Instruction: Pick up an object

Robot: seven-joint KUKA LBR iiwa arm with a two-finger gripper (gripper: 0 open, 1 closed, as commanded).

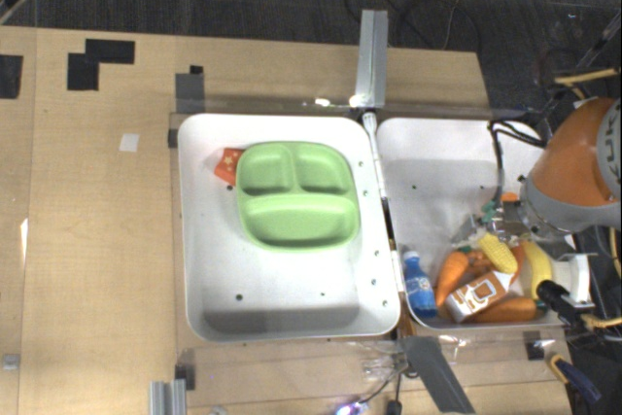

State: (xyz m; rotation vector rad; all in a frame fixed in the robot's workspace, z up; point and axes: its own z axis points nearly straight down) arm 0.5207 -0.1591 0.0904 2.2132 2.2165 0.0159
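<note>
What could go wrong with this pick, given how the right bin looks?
1. The pile is tight: corn cob, carrot and brown box touch, so a grab may drag or pinch a neighbour.
2. The items crowd the right bin near its front wall, which could block a finger.
3. The blue bottle lies against the divider, hard to straddle.

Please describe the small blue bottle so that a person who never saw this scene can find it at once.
Find the right white bin, then its near left corner, beside the wall shared with the left bin. The blue bottle lies there, just left of the pile of orange and yellow toy food. It is the only blue thing among them.
</note>
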